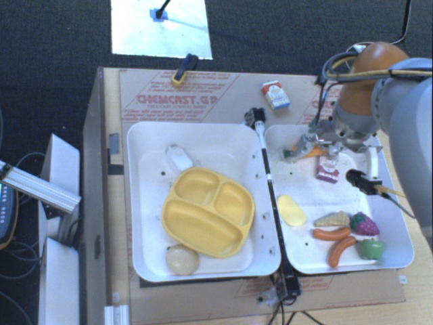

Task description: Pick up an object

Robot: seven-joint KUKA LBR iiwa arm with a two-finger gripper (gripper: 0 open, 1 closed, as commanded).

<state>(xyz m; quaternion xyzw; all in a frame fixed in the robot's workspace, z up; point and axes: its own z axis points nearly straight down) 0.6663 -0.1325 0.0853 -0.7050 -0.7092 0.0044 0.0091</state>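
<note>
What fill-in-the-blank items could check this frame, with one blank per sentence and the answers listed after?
1. The yellow divided tray lies in the ____ bin.
2. The two toy sausages lie in the ____ bin.
3. The gripper is above the ____ bin.
4. The small red and white carton lies on the bench, ____ both bins.

Missing words: left; right; right; outside

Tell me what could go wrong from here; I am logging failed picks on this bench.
The gripper hangs over the right bin's far end, where a small red-and-white carton and an orange piece lie close together. A descent could nudge one while aiming at the other, or catch both. The spot is also near the bin's far wall, so a pushed item may jam against the rim instead of being gripped.
</note>
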